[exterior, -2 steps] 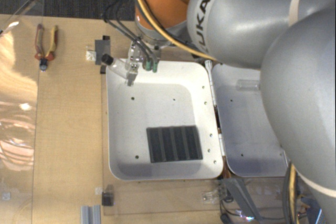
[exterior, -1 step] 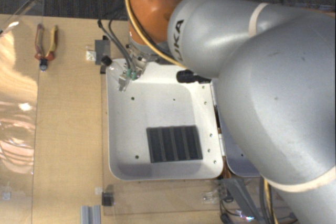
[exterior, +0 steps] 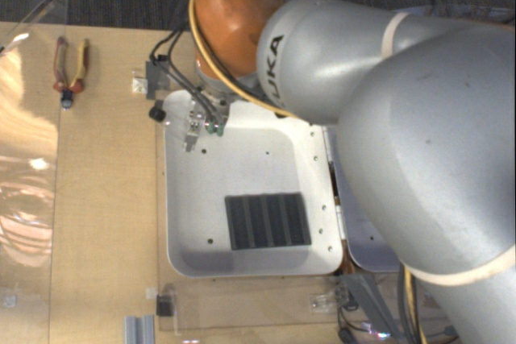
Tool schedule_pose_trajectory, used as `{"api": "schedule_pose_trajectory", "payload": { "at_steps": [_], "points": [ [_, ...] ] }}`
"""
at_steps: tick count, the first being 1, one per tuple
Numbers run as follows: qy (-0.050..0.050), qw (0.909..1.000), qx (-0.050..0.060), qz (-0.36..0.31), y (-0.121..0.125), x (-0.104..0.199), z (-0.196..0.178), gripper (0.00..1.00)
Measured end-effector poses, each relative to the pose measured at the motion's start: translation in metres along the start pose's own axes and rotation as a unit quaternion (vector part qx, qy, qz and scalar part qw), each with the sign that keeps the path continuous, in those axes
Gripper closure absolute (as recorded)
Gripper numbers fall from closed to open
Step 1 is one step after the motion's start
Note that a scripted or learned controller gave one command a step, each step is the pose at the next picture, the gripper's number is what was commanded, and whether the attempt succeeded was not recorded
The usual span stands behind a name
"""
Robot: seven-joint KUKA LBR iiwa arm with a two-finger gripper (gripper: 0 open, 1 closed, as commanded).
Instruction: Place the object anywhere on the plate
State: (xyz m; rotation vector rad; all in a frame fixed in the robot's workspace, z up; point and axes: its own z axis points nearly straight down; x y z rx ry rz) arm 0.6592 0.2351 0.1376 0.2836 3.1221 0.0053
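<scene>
A dark, ribbed rectangular plate (exterior: 267, 221) lies flat in the near half of the left white bin (exterior: 181, 197). My gripper (exterior: 196, 125) hangs over the bin's far left corner, below the orange band of the wrist (exterior: 234, 20). It is well apart from the plate, up and to the left of it. Cables and a small green-tipped part crowd the gripper's tip. I cannot make out any separate object in its grasp or in the bin. The grey arm hides the bin's far right part.
The arm's bulk covers most of the right bin (exterior: 367, 247). Red-handled pliers (exterior: 69, 70) lie on the wooden bench at far left. Small clamps (exterior: 164, 304) sit by the bin's near edge.
</scene>
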Motion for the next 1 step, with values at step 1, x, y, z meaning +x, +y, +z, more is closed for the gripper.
{"api": "schedule_pose_trajectory", "payload": {
  "at_steps": [1],
  "points": [
    [-0.007, 0.9867, 0.003, -0.162, -0.0184, 0.0452, 0.0436, 1.0]
  ]
}}
